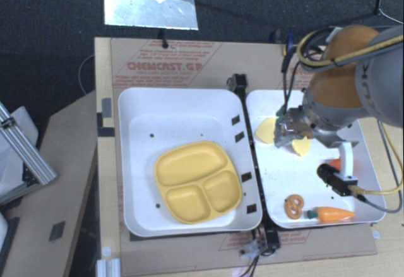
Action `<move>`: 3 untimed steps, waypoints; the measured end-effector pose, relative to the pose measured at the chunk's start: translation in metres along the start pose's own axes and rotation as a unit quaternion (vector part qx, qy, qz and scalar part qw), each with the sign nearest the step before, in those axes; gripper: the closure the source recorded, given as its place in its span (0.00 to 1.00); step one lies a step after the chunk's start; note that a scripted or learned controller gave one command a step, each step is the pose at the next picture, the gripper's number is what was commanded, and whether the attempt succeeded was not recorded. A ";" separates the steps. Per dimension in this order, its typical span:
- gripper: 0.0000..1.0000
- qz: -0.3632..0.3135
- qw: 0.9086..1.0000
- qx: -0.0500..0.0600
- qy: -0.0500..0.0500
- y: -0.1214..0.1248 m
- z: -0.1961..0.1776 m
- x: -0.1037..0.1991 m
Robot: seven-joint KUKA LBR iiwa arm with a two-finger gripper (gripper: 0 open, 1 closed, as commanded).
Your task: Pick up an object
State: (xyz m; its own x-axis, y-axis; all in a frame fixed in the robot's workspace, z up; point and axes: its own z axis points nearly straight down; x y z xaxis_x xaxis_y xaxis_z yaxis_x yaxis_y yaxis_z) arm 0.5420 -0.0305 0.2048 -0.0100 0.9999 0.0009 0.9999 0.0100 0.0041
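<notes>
Yellow toy pieces [266, 130] lie in the right bin [372, 209], toward its ten o'clock corner, one pale round piece just left of the gripper [291, 132] and another small yellow piece [302, 146] just below it at about five o'clock from the claw. The gripper sits low over these pieces, touching or nearly touching them (the slant of the view does not settle which), and whether the claw is released or clenched I cannot tell, since the metal head hides the tips. No piece is plainly seen between them.

The arm [353, 80], grey with an orange band, reaches in from three o'clock across the top of the right bin. A black cable end [331, 179] hangs just below the wrist, at about four o'clock from the gripper.

Near the right bin's six o'clock edge lie a small pretzel [293, 206] and, just beside it at three o'clock, a toy carrot [333, 213]. A small orange piece [346, 159] stands near the bin's three o'clock side.

The left bin [136, 162] holds a yellow divided plate [197, 180], lying flat toward its five o'clock part, well apart from the gripper.
</notes>
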 end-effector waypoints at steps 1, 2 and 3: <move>1.00 0.001 1.000 0.000 0.000 0.023 0.002 0.039; 1.00 0.001 1.000 0.000 0.000 0.048 0.006 0.084; 1.00 0.000 1.000 -0.001 0.001 0.081 -0.012 0.129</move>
